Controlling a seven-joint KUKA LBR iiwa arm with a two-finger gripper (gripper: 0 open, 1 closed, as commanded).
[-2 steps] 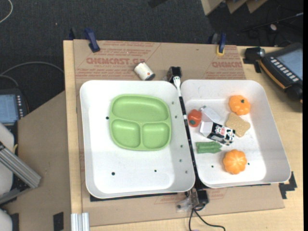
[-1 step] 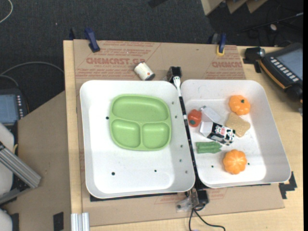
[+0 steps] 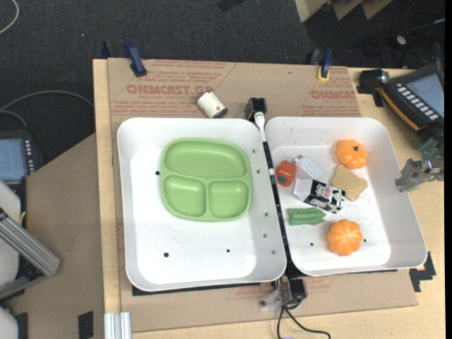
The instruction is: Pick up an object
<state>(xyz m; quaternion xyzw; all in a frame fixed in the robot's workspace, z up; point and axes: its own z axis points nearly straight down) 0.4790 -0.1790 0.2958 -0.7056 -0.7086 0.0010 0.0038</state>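
The right bin [image 3: 395, 249] holds several small objects. One orange pumpkin [image 3: 351, 153] lies at its back and another orange pumpkin [image 3: 344, 237] at its front. Between them are a tan bread slice [image 3: 349, 182], a black-and-white printed item [image 3: 326, 196], a white wrapper [image 3: 308, 177], a red round piece [image 3: 285, 172] and a flat green piece [image 3: 305, 217]. My gripper [image 3: 414, 174] shows as a small grey metal part just outside the right bin's right rim, apart from all the objects.
In the left bin [image 3: 141, 260] sits a green divided plate [image 3: 206, 179]. A white cylinder [image 3: 210, 104] and a black clip [image 3: 256, 108] lie on the cardboard behind the bins. A tablet-like device [image 3: 422, 96] is at the back right.
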